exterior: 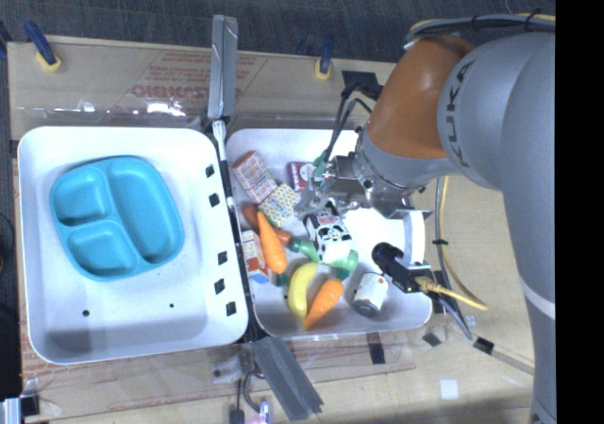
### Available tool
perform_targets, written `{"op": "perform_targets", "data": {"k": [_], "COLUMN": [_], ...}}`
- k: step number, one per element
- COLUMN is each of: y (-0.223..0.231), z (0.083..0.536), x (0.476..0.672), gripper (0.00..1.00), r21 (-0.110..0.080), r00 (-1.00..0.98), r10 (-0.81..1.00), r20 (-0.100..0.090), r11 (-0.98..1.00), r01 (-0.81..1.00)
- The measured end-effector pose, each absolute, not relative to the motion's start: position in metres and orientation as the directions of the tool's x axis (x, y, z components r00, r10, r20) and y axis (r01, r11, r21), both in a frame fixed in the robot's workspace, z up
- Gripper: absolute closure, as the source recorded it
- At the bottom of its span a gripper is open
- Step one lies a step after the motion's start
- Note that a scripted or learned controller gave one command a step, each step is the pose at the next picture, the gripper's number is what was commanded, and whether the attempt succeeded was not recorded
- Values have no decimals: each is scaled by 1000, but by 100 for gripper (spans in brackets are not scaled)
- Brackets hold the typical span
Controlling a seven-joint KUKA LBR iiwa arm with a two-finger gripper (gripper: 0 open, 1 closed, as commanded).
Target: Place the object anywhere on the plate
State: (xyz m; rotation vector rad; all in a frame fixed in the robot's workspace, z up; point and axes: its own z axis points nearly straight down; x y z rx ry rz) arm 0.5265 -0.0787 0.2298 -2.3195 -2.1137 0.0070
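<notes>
The gripper (326, 210) hangs over the toy clutter, grip impossible to tell; the blue plate (115, 214) lies well to its left.

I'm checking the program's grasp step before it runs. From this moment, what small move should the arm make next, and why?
Probably a short descent onto a toy. The gripper sits above the cluttered right white bin, over the black-and-white cow-patterned toy, and nothing visibly sits in it. The blue three-compartment plate in the left white bin carries no toy, so a grasp comes first.
</notes>
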Motion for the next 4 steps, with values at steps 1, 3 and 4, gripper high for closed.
{"op": "perform_targets", "data": {"k": [1, 3, 4], "y": [2, 146, 112], "z": [202, 134, 98], "x": [543, 603, 593], "gripper": [100, 100, 100], "r21": [-8, -5, 12], "r00": [-18, -270, -322], "r10": [1000, 963, 947], "r20": [0, -1, 6], "r11": [18, 270, 322], "r01": [1000, 963, 947]}}
